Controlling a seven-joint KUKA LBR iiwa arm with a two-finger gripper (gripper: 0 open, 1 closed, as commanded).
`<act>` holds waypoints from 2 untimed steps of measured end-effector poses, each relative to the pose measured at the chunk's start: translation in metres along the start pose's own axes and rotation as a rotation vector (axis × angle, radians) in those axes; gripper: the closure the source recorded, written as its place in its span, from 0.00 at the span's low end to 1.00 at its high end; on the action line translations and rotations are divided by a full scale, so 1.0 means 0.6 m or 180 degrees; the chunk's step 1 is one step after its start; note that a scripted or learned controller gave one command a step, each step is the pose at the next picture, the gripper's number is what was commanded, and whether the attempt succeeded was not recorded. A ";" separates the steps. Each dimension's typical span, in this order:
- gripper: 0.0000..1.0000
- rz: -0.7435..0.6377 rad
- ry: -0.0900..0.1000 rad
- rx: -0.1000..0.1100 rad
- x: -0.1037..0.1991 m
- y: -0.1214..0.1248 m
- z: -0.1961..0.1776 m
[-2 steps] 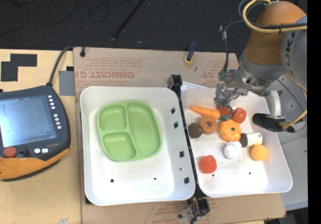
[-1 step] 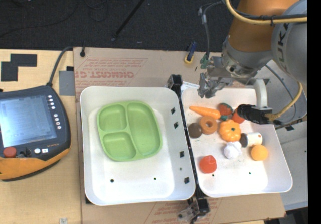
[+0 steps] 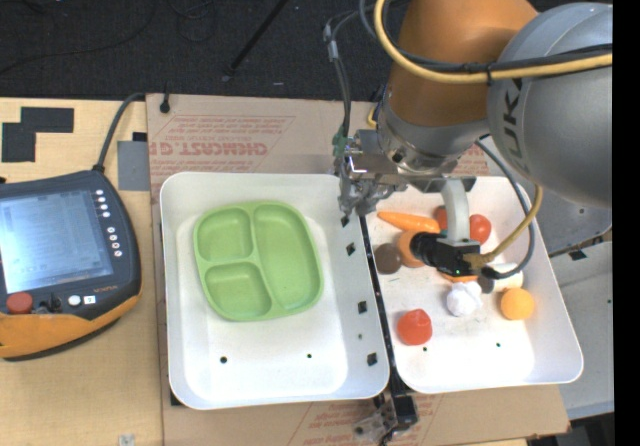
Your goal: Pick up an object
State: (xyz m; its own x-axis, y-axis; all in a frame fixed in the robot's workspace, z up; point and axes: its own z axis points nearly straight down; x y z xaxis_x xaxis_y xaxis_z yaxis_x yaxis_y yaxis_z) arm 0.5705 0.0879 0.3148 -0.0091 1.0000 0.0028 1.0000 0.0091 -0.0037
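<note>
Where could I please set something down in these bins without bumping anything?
Left bin: the front strip below the plate is bare. Right bin: the front, below the red ball and orange ball, is free. Crowded: its middle, around the carrot and white ball, under the arm.

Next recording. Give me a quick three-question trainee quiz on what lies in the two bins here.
1. True or false: the green plate lies in the left bin.
2. How many compartments does the green plate have? A: two. B: three. C: four.
3. Fill in: the carrot lies in the ___ bin.

Key: 1 true. 2 B. 3 right, meaning the right bin.
</note>
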 end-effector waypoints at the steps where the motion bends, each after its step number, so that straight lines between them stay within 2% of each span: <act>1: 1.00 -0.0009 0.0001 -0.0010 0.199 -0.016 -0.034; 2: 1.00 0.0029 0.0009 -0.0051 0.113 -0.133 -0.280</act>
